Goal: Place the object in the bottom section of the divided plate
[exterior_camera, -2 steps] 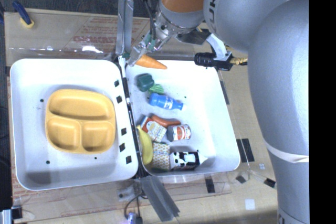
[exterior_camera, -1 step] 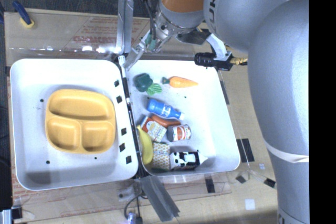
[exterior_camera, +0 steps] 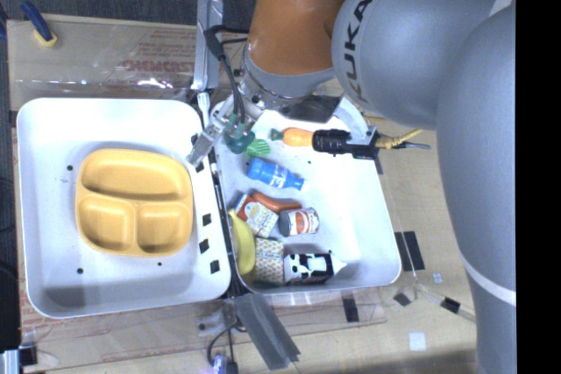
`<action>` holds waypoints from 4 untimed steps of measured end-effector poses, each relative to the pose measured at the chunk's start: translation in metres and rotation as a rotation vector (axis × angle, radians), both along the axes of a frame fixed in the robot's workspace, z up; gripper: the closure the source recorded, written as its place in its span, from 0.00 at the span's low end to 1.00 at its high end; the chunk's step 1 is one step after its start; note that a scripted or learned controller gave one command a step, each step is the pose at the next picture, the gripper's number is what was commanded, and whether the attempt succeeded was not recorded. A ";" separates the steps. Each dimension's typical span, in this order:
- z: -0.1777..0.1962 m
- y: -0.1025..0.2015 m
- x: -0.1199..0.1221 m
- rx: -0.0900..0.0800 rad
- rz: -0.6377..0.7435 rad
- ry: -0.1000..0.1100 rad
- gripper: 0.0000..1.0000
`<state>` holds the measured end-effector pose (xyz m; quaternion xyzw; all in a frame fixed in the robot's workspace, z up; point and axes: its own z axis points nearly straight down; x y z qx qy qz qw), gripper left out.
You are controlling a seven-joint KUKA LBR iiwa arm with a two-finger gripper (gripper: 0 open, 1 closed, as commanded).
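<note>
Yellow divided plate mid left bin, pincer over bins' shared edge.

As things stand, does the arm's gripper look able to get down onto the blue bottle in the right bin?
Probably yes. The blue bottle lies on its side on bare bin floor, nothing on top of it, and the gripper hovers just up-left of it. The green item beside it could crowd the approach.

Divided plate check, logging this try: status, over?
Gripper low at right bin's upper-left corner, over toys. Divided plate in left bin, nothing in its sections. Bin walls stand between.
</note>
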<state>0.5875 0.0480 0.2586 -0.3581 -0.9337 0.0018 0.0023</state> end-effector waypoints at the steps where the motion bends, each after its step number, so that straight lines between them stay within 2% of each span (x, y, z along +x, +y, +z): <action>1: 0.040 -0.002 -0.103 0.001 0.218 -0.001 0.00; 2: 0.048 -0.003 -0.100 -0.001 0.220 0.003 1.00; 3: 0.026 0.043 -0.036 0.002 0.432 -0.002 1.00; 4: 0.021 0.054 -0.002 -0.001 0.021 -0.003 1.00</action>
